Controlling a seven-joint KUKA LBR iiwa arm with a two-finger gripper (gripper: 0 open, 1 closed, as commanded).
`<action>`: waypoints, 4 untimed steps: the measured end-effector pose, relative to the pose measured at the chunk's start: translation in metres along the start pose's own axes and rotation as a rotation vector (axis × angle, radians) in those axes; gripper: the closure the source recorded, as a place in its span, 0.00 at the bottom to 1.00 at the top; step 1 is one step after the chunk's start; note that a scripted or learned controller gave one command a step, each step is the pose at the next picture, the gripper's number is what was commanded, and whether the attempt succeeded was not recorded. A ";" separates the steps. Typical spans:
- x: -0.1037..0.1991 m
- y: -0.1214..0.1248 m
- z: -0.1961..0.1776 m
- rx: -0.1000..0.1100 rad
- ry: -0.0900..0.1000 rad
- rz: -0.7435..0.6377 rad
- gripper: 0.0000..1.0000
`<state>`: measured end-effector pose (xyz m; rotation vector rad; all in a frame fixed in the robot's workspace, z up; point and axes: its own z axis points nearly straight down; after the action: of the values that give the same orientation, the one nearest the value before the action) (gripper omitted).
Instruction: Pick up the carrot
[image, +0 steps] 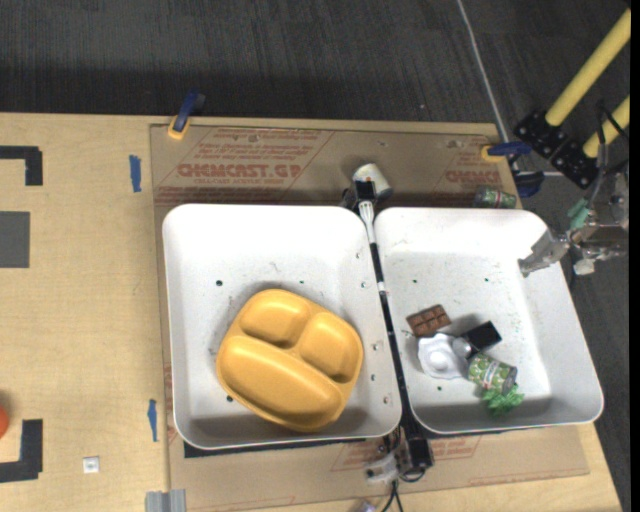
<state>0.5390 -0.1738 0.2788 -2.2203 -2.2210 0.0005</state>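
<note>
My gripper (583, 243) hangs at the far right, over the upper right rim of the right bin (560, 330); just a grey metal part of it reaches in past the edge of the view. Low in that bin lies a small cluster. It holds a brown chocolate bar (428, 320), a crumpled white piece (439, 356), a small black block (484, 335) and a green leafy piece (497, 383). All of these lie well below and left of the gripper. I cannot make out an orange carrot body among them.
A big yellow bread-shaped toy (290, 357) takes up most of the left bin (200, 260). A black divider (382, 300) runs between the bins. A yellow pole with black clamps (570, 110) stands at the upper right. A small red-orange spot (3, 422) sits at the bench's far left edge.
</note>
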 end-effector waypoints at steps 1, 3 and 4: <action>0.067 0.000 0.086 0.000 0.000 -0.095 0.00; 0.089 0.105 -0.007 -0.004 -0.002 0.095 0.00; 0.125 0.009 0.095 0.001 0.000 0.142 0.00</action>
<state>0.5474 -0.0486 0.1841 -2.3712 -2.0578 0.0023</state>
